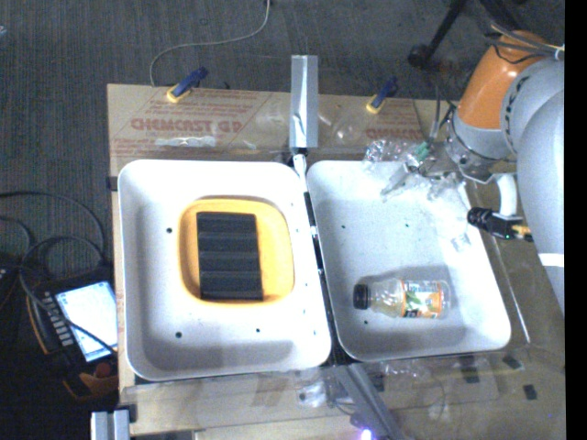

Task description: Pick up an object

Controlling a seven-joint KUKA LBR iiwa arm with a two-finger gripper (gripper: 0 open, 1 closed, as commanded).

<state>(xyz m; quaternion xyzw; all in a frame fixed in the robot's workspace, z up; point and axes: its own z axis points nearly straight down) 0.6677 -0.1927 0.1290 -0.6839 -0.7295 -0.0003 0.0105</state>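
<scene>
The step in hand is the approach: nothing is picked yet. The pincer (410,170) hangs over the far edge of the right bin (477,337), its thin fingers spread apart and holding nothing. The bottle (404,299) lies on its side well below the pincer, toward the near wall. It is clear plastic with a dark cap and an orange label. Next, the pincer probably must travel down to it and close across its body.
</scene>
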